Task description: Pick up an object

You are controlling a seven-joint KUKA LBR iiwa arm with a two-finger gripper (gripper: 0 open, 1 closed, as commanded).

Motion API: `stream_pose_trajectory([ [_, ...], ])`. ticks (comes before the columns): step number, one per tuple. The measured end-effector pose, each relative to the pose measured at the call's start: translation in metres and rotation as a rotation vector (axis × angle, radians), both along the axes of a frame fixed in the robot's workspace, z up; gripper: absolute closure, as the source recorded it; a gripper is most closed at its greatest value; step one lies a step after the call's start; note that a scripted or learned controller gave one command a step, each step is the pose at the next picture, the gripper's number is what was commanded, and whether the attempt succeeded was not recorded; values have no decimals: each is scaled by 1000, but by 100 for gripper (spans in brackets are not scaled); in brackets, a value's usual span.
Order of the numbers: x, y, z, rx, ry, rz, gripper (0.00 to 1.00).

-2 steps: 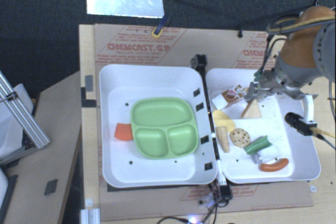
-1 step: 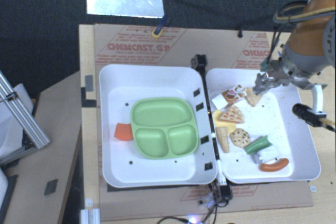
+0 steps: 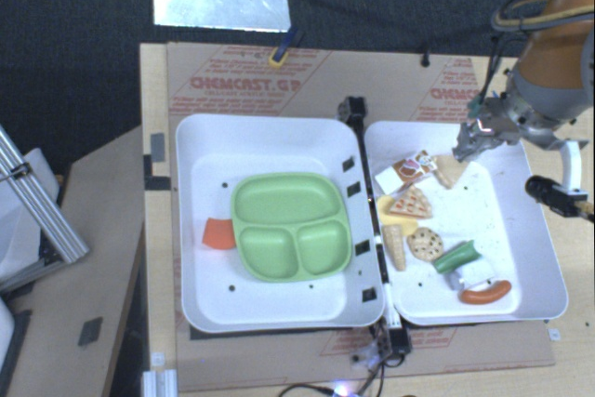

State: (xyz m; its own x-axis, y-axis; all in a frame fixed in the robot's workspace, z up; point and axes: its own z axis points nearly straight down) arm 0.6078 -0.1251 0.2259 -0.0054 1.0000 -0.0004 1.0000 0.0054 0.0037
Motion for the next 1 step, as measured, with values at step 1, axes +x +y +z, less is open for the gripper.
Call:
stream_pose_trajectory([
  [1, 0, 47, -8, 2, 2, 3, 100],
])
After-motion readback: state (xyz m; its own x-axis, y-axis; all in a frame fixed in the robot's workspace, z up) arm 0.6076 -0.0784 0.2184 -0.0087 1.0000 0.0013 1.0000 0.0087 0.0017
